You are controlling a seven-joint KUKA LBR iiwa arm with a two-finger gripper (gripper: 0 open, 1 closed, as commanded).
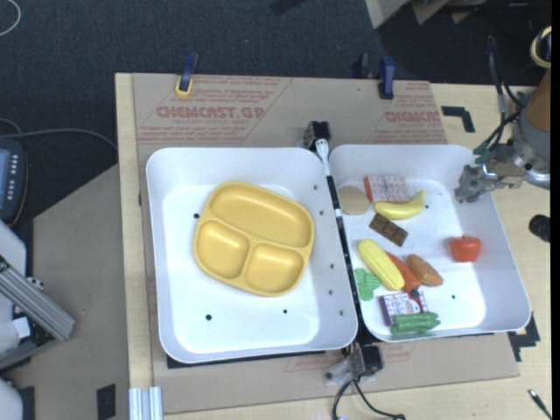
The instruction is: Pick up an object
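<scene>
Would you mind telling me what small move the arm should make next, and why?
Probably a short move toward the left of the view and down, over the banana. The gripper sits at the right bin's upper right rim with nothing between its fingers, and the banana is the nearest toy, lying fairly clear of the others.

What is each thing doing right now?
Pincer: above the right bin's far right corner, holding nothing.
Yellow plate: right side up, nothing in its three sections, in the left bin.
Banana: lying flat in the right bin.
Corn: lying flat.
Tomato: sitting by itself.
</scene>
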